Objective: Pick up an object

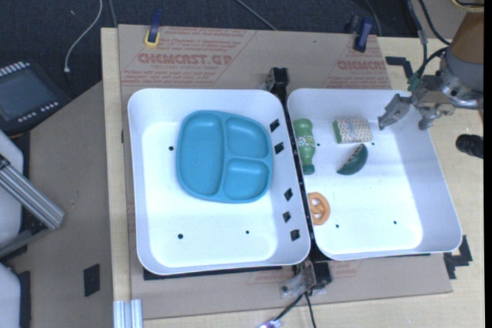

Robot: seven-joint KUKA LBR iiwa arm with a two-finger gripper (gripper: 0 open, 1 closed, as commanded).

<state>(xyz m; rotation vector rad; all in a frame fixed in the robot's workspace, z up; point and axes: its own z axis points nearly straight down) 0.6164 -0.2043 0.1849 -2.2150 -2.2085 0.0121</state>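
Note:
The right bin point(415, 203) holds a green bottle point(305, 144) lying along its left wall, a small speckled block point(353, 130), a dark green wedge point(354, 160) just below the block, and an orange pretzel-shaped ring point(319, 207) near the front left. My gripper point(407, 116) hangs over the bin's far right corner, to the right of the speckled block and apart from it. Its fingers point(389, 113) are spread open with nothing between them.
The left bin point(154, 226) carries a blue divided plate point(225, 156). Black clips point(278, 79) join the two bins along the middle ridge. Cables and a cardboard box lie beyond the bench's far edge. The right bin's front right floor is bare.

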